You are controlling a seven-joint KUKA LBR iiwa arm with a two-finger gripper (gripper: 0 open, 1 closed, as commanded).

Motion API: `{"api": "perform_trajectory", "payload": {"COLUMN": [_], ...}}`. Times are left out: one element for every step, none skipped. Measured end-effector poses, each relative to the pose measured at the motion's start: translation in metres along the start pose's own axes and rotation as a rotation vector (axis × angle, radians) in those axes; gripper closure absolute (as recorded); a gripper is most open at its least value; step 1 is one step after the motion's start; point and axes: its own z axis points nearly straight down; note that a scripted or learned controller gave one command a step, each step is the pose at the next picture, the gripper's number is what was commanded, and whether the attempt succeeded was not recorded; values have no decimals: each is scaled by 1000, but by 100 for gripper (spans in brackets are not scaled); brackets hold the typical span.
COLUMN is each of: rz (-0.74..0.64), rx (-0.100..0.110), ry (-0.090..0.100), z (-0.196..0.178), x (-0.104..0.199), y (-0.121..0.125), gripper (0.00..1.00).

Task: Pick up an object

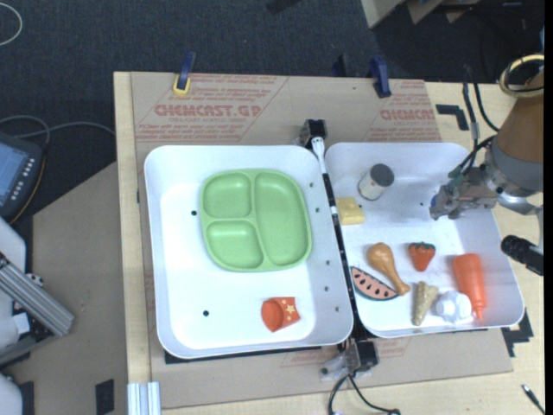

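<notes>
Strawberry and the other toys lie untouched in the right bin; the gripper hovers above, apparently carrying nothing, so picking remains.

One camera sits high above the bench and looks down at a slant, far enough back to take in both white bins: the left bin and the right bin. Dark floor shows along the far edge, and the arm enters from the right.
</notes>
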Motion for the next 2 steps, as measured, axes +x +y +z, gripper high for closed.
{"api": "perform_trajectory", "payload": {"rz": [-1,0], "rx": [1,2], "ry": [1,1], "z": [-44,-79], "x": [3,3], "y": [3,4], "gripper": [100,100]}}
